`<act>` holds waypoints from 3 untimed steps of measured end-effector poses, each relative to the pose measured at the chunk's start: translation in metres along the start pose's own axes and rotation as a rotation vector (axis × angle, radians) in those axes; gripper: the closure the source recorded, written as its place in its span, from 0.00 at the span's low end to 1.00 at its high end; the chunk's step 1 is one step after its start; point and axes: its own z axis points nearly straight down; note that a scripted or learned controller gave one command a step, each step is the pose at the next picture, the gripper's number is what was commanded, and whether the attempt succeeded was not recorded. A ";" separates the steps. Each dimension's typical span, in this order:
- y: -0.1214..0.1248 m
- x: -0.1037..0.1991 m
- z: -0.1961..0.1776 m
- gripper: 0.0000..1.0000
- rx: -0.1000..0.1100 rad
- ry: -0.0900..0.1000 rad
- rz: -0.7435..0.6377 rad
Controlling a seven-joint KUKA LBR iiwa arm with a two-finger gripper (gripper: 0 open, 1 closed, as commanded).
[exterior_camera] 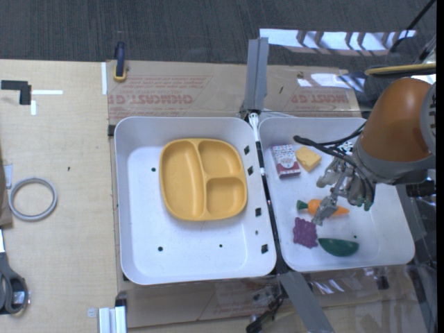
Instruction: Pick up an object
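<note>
**Now: claw low over the carrot in the right bin**

Nearest the front rim of my right bin (pixel 399 252) lie a green pepper (pixel 338 246) and, just beside it, a purple grape bunch (pixel 304 232). Above those sits the carrot (pixel 325 207), orange with a green top, and my claw (pixel 326 212) hangs right over it, tips touching or nearly so. I cannot tell whether it is released or clenched, and nothing shows as gripped. I judge the carrot a light, stiff plastic toy, smooth and likely to slip or roll; the best hold would be across its thick middle, not the tapered end. Farther back lie a red-and-white box (pixel 284 161) and a cheese wedge (pixel 309 159), close together. Across the divider, the left bin (pixel 132 241) holds a yellow divided plate (pixel 203 179). On the counter (pixel 62 255) lies a tape ring (pixel 32 198).
</note>
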 end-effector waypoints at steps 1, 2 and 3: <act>0.013 -0.081 0.019 0.00 -0.001 -0.006 0.240; 0.035 -0.111 0.031 0.00 -0.002 -0.009 0.503; 0.028 -0.115 0.031 0.00 -0.005 -0.011 0.393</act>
